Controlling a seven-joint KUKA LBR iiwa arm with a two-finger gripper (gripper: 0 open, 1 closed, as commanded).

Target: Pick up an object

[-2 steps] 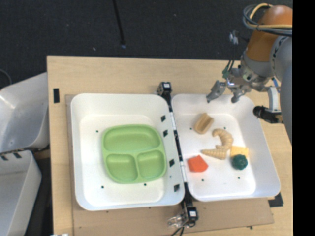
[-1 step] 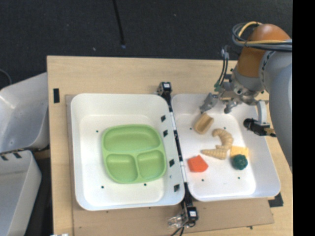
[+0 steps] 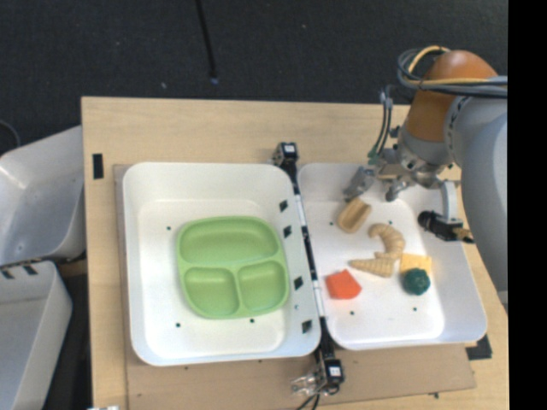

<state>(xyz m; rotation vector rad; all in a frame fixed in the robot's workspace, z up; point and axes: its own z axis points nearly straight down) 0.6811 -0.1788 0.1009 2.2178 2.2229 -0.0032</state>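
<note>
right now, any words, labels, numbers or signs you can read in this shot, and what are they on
None: no readable text anywhere in this view.
Green tray in the left bin: plain, no marking.
Toys in the right bin, such as the red block, yellow block and croissant: no print seen.
Small black clips at the bins' divider: too small to tell whether they carry any label.
Arm and gripper: no legible brand or number.

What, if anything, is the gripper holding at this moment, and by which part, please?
Nothing is held. The gripper hangs open over the right bin, just above the tan bread piece, with nothing between its fingers.
</note>
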